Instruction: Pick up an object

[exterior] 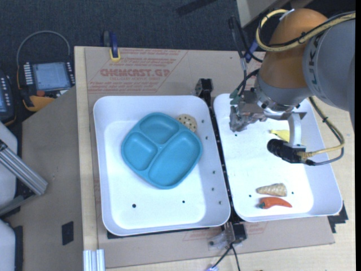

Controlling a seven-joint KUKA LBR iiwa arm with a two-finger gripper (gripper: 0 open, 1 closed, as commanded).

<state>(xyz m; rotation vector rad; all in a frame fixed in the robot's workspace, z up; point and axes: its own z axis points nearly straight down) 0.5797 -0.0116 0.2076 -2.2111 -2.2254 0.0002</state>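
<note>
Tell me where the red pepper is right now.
The red pepper lies in the right bin, near its front edge, just below the pale cone-shaped piece and well away from the hand at the bin's far end.

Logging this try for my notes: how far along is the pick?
Nothing looks picked yet. The gripper hangs over the right white bin's far left corner. The red pepper-shaped toy and beige cone-shaped piece lie at the near end, a yellow piece beside the arm. The grasp and lift remain.

Probably a robotics lab: bench [84, 151], white bins [107, 151], teach pendant [51, 75], loose cables [324, 148].
</note>
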